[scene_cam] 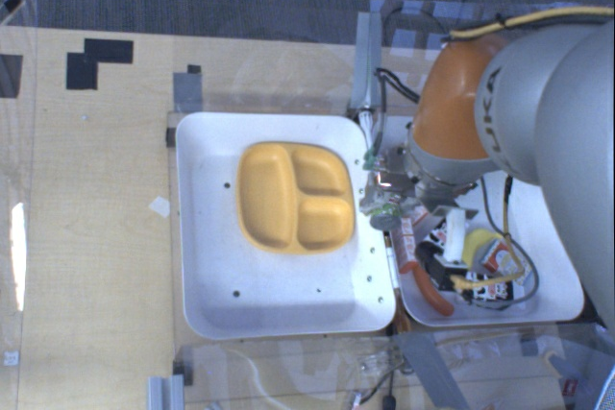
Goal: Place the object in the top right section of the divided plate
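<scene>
A yellow divided plate (293,197) lies in the left white bin (216,293), with one long section on its left and two smaller ones on its right. My gripper (381,206) hangs low over the divider between the two bins, just right of the plate's right rim. The grey arm with its orange band (461,106) covers much of the right bin. Whether anything sits in the gripper is unclear; a small dark and greenish shape shows at its tip.
The right bin (562,302) holds several loose items under the arm: a red-orange stick (430,291), a yellow piece (478,247), a white piece (454,230) and dark cables. Metal brackets stand at the bins' corners.
</scene>
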You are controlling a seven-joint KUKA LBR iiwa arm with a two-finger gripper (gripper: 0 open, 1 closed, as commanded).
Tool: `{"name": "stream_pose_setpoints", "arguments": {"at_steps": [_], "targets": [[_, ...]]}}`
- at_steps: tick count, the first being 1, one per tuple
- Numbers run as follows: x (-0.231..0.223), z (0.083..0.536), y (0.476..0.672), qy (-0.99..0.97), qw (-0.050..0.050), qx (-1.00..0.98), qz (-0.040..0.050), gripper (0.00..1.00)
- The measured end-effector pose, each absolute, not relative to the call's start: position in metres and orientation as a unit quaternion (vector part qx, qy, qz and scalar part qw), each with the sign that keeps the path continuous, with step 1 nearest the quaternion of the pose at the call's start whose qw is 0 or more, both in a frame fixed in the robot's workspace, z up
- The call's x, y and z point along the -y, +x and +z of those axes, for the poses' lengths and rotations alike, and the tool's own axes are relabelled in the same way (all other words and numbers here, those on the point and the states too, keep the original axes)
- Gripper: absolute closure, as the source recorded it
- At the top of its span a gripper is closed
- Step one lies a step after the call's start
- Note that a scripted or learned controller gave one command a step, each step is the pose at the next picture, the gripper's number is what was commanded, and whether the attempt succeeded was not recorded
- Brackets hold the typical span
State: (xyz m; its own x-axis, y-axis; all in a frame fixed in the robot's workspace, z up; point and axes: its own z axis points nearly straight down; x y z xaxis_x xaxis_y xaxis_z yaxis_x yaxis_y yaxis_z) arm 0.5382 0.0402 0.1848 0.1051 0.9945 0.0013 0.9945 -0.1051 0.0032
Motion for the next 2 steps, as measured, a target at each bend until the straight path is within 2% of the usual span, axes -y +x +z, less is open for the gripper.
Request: {"name": "stream_pose_setpoints", "arguments": {"at_steps": [1, 2], "targets": [[-0.0326, 0.1849, 0.5234, 0.638, 0.001, -0.770, 0.0016, 1.00], [-0.0325, 0.1849, 0.5235, 0.638, 0.001, -0.770, 0.0017, 0.00]]}}
